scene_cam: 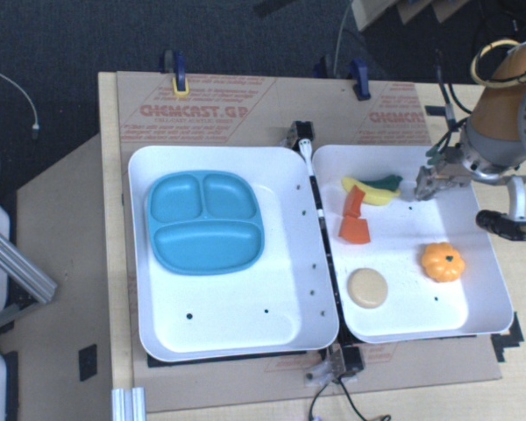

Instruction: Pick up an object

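approach step: gripper (423, 185) low in the right bin (473, 318), upper right of frame, just right of the banana (373, 192). nothing held; can't tell whether it's open or closed. next: shift left over banana, descend, close.

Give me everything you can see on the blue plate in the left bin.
The blue plate is a rounded, plastic-looking tray with three compartments: two small ones at the far side, one wide one nearer the camera. It lies flat and upright in the left bin, toward its far-left part. Nothing sits in it or touches it.
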`<state>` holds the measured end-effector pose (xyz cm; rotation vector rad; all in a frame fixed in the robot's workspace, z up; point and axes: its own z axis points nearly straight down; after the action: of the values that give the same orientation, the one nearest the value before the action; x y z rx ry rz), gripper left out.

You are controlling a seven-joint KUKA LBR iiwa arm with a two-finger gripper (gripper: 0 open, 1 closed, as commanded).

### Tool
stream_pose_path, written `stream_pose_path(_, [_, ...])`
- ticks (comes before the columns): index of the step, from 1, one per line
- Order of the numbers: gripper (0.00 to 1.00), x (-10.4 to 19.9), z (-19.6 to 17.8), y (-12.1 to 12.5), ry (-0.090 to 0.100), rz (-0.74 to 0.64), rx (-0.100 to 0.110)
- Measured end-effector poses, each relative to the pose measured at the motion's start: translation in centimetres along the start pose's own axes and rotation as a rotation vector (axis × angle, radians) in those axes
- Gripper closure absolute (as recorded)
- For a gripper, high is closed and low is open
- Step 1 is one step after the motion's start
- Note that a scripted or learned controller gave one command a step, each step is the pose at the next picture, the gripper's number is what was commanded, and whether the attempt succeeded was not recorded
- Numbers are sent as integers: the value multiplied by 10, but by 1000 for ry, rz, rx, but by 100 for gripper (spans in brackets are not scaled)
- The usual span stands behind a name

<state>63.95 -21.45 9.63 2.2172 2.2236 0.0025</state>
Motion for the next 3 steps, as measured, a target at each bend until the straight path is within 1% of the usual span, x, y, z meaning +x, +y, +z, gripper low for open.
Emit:
stream_pose_path(1, [100, -4, -49, -7, -3, 3, -3])
stream_pose_path(2, [100, 1, -95, -7, -3, 2, -5])
stream_pose_path(3, [100, -4, -158, -10, -4, 2, -6])
